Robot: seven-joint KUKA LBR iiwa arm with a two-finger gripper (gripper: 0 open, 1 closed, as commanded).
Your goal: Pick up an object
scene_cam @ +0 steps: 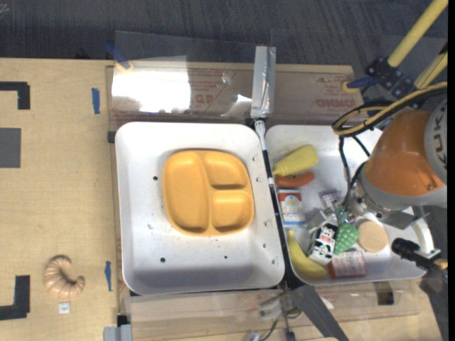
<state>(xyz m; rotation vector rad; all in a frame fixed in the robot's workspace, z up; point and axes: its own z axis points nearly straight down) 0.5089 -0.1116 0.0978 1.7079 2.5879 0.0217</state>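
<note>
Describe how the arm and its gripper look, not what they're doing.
The arm is grey, with a broad rounded orange band above the wrist. Yellow and black cables loop beside it. The gripper is a small grey metal assembly; its details are unclear.

The arm is cut off by the right edge and covers the right bin from 1 to 4 o'clock. The banana, at 7 o'clock in that bin, runs under a black-and-white box. Print on the card and on the tag on the table is too small to read.
</note>
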